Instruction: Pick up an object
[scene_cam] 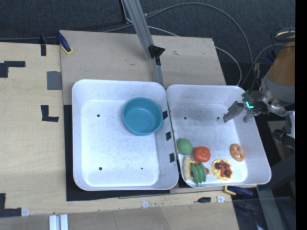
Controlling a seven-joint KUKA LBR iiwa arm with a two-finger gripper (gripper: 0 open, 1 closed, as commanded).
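My gripper (239, 113) hangs over the right edge of the right bin (201, 97), its two dark fingers spread open with nothing between them. Well below it, along the bin's front, lie a pretzel (236, 151), a red tomato (202, 154), a green round fruit (184, 145), a green pepper-like vegetable (198, 172) on a yellow piece, and a small pizza slice (221, 168). The gripper is above and to the right of all of them, touching none.
A blue bowl (142, 116) sits in the left bin (91, 143) near its upper right corner. A grey pole (139, 20) slants down to the divider between the bins. Cables loop behind the right bin.
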